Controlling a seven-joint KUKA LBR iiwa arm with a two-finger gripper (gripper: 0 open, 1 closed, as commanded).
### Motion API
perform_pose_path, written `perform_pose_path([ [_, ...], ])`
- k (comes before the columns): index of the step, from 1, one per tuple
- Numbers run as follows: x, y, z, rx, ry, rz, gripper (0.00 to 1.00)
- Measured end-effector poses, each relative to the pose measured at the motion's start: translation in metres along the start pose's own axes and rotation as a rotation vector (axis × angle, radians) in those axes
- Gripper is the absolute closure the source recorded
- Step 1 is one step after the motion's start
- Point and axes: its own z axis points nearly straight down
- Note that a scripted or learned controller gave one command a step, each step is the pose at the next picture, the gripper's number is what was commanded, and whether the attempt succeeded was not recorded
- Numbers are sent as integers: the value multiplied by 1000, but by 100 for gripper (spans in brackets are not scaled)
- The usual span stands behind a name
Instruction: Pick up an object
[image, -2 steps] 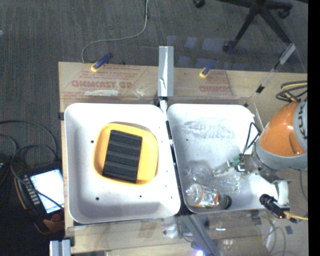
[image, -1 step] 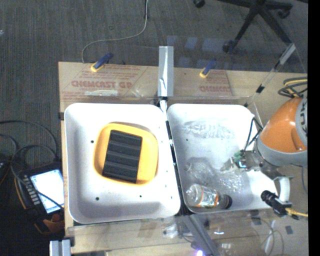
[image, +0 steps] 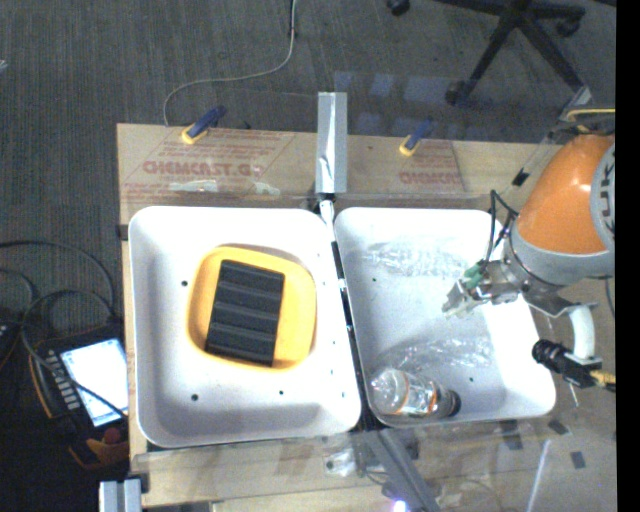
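Two bins on my feed. Bottle (image: 413, 393) lies on its side at near edge of right bin (image: 400, 300), long axis left-right, dark cap end pointing right; label unreadable. Bench board (image: 215, 168) reads "CHEMCAST". Arm (image: 565, 210) reaches in from right, gripper (image: 470, 295) low over right bin, apart from bottle; can't tell jaw state.

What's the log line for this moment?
claw: over right bin, nothing seen held | bottle: lying at front edge | left bin: yellow-black block

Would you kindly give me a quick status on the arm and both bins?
Pincer over right bin, nothing seen between its fingers. Plastic bottle lying at that bin's near edge. Yellow-and-black block in left bin, untouched.
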Motion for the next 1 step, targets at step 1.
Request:
perform_pose_path([
  [1,4,-1,3,9,7,-4,0],
])
